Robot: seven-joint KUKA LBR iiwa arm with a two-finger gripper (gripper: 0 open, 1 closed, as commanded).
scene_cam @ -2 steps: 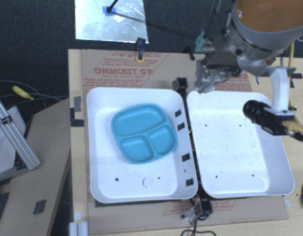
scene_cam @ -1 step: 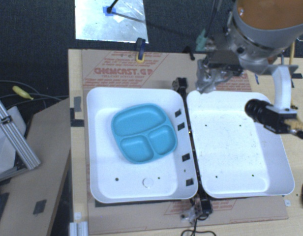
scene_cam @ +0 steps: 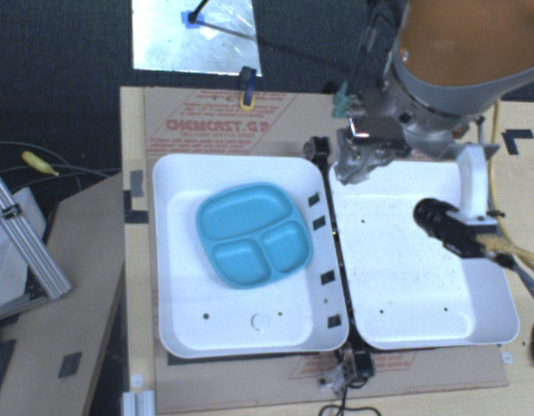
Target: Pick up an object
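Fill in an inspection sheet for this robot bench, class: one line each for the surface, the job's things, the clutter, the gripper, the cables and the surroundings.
Surface: a board with red print bears the left bin and the right bin, side by side.
Job's things: one blue divided plate lies flat in the left bin, compartments facing up.
Clutter: nothing seen.
Grippers: the gripper is at the far left corner of the right bin, apart from the plate; nothing visibly held.
Cables: black cables trail left of the bench; thin wires sit at its near edge.
Surroundings: dark carpet, a shiny sheet beyond the bench, a metal frame at left.
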